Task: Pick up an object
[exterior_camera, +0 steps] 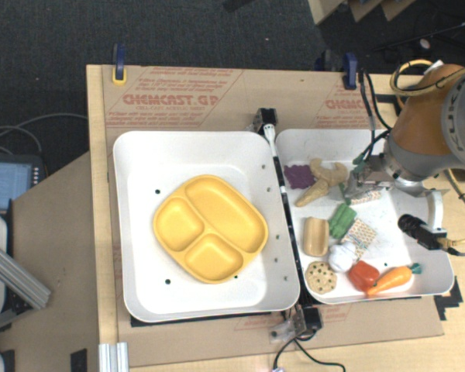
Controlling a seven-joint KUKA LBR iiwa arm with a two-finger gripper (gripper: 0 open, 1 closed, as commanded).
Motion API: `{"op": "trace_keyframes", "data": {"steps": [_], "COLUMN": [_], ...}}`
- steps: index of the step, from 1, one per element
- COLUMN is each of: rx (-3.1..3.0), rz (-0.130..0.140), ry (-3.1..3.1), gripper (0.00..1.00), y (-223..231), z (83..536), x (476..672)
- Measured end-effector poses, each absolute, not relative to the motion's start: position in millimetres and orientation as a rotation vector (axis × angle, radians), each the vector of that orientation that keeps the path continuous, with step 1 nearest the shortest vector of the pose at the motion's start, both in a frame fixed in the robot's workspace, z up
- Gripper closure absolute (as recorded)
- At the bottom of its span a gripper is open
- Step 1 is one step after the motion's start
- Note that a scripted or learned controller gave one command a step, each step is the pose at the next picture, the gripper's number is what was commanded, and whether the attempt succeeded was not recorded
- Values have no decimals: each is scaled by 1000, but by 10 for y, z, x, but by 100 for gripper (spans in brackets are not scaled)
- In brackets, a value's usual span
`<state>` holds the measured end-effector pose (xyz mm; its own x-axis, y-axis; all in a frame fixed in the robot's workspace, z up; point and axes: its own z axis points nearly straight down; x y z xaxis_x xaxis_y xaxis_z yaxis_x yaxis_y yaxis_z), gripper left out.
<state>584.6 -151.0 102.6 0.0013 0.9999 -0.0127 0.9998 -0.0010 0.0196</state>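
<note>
1. Nearest the camera, along the near wall of the right bin [442, 281], a cookie [320, 277], a red pepper-like piece [363, 275] and a toy carrot [393, 277] are noted. The carrot's long axis is laid roughly left to right, slightly raised at its leafy end.

2. Just beyond, a white rounded item [342, 256] is seen touching a checkered wrapper [360, 235]; a tan bread-like block [315, 236] is stood just left of these, long axis near to far.

3. A green item [342, 221] is recorded mid-bin, tilted, its upper end pointed toward the tool.

4. The gripper [362, 181] is placed low over the far part of the right bin, the arm [426, 134] entering from the right. The finger spread cannot be told; nothing is seen held.

5. Key relation: a tan elongated piece [323, 183] is lain just left of the gripper, long axis slanted from near-left to far-right, its far end close beside the tool. It is judged the nearest candidate; the green item lies just nearward of the tool.

6. A purple item [298, 175] is logged further left, near the dividing wall.

7. In the left bin [132, 208], a yellow divided tray [209, 227] is noted, well apart from the tool.

8. Judgement: a short leftward shift with the fingers set across the tan piece's long axis would be called for.
</note>
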Motion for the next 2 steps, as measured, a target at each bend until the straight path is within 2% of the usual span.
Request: {"op": "trace_keyframes", "data": {"steps": [1,2], "rx": [2209,2210], "rz": [6,12], "ry": [2206,2214], "gripper": [0,0], "y": [-1507,-1536], "z": [1012,909], "x": [5838,5773]}}
